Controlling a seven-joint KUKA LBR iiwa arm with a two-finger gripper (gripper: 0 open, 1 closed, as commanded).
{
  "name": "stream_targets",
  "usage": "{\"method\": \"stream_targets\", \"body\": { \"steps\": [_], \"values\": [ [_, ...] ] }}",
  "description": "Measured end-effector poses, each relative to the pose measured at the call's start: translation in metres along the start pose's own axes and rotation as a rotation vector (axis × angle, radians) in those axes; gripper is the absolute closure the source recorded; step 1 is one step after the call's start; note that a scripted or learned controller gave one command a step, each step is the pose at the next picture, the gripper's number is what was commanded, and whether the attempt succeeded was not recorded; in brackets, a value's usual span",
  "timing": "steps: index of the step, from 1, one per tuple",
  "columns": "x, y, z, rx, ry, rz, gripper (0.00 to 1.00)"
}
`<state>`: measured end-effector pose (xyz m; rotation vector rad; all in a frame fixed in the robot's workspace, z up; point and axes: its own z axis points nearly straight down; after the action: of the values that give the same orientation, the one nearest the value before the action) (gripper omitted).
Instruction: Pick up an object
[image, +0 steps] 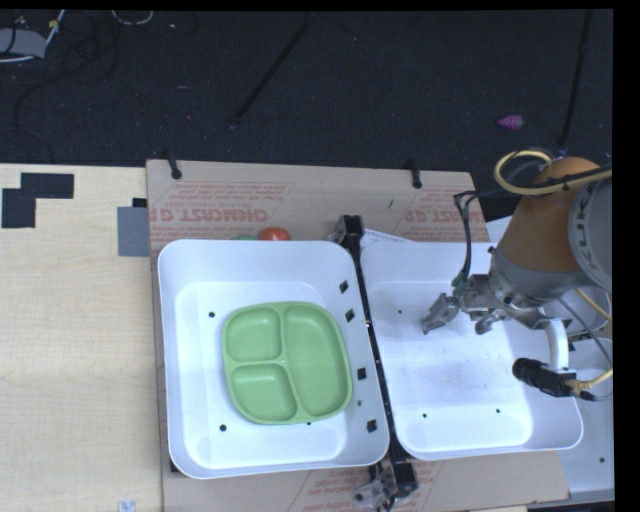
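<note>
- Hovering over the right shallow white bin (470, 420), the grey two-finger gripper (440, 315) holds nothing; its spread cannot be told.
- A light-green three-compartment plastic plate (287, 362) lies flat in the left white bin (190, 400).

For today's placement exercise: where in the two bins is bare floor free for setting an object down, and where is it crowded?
Free: the right bin, its floor bare below the gripper, and thin strips around the green tray. Crowded: the left bin, mostly taken by that tray, and the right bin's upper right under the arm.
</note>
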<state>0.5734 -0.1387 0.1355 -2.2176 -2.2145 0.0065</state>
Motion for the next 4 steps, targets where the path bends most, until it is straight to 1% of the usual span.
{"method": "stream_targets", "body": {
  "steps": [1,2,3,4],
  "values": [
    [0.001,0.000,0.051,-0.004,-0.002,-0.001,0.00],
    [0.000,0.001,0.037,-0.006,-0.002,0.003,1.00],
    [-0.005,-0.009,-0.017,-0.010,-0.003,0.004,1.00],
    [-0.004,-0.005,-0.080,-0.012,-0.003,-0.002,1.00]
  ]
}}
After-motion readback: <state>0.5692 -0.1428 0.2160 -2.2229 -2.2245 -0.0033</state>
